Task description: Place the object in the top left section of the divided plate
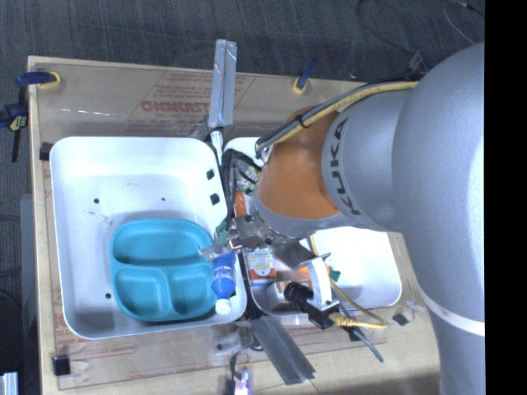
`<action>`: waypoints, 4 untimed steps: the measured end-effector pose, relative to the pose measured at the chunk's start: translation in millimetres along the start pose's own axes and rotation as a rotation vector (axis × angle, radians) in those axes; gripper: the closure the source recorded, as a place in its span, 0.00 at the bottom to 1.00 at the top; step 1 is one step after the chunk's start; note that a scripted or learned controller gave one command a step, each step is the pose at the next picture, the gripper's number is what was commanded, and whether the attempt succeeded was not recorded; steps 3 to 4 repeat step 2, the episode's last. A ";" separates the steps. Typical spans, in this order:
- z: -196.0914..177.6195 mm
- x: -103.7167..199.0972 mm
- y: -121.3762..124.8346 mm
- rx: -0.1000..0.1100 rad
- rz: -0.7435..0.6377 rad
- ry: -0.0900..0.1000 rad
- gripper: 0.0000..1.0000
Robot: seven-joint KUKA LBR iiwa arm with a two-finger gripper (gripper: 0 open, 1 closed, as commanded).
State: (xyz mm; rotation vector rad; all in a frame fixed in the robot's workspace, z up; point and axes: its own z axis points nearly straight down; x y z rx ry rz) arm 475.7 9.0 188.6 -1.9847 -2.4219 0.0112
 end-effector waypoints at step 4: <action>0.0 8.0 1.3 0.002 -0.131 0.000 0.00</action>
